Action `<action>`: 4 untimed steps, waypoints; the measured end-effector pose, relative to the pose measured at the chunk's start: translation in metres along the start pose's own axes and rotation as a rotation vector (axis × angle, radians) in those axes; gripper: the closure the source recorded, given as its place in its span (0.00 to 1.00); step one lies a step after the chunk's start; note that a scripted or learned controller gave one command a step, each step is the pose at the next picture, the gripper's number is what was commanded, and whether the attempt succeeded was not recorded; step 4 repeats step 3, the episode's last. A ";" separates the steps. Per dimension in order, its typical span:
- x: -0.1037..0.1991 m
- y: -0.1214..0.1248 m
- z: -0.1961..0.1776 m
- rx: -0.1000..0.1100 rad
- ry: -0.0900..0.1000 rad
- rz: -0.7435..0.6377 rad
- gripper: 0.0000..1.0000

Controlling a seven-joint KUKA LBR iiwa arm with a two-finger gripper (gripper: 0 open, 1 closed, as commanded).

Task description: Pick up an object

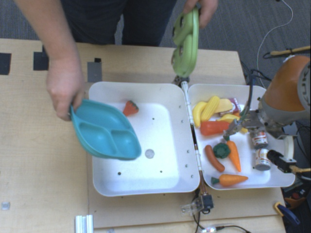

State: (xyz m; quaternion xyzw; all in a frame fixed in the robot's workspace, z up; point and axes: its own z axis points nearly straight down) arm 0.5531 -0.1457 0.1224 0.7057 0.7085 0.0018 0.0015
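The gripper (236, 128) hangs over the right bin (282, 178), near the middle of the right side of the frame. It is too dark and blurry to tell whether it is clenched or let go. No toy can be seen in its grip. The grey arm (279, 111) with its orange band comes in from the right edge.

Just beside the gripper, to its left, lies one red-orange pepper (213, 127). Above the pepper are one yellow corn cob (211, 108) and one yellow banana (198, 113), touching each other. Below the gripper there are two orange carrots: one carrot (234, 155) points up and down, and the other carrot (231, 179) lies flat near the bin's lower rim. One round dark green toy (222, 151) sits between the first carrot and one red-brown sausage (214, 158). Two small cans (259, 140) stand under the arm, one below the other.

The left bin (146, 183) has one small red toy (130, 108) near its top.

Two hands of a person reach in from the top of the frame. One hand (63, 89) holds one blue plate (107, 132) with sections, tilted over the left bin's upper left corner. The other hand (204, 1) holds one long green toy (186, 40) above where the two bins meet.
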 end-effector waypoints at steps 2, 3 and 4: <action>0.049 -0.023 0.023 -0.011 -0.003 0.000 1.00; 0.121 -0.065 -0.063 0.001 0.001 -0.001 1.00; 0.121 -0.065 -0.063 0.001 0.001 -0.001 1.00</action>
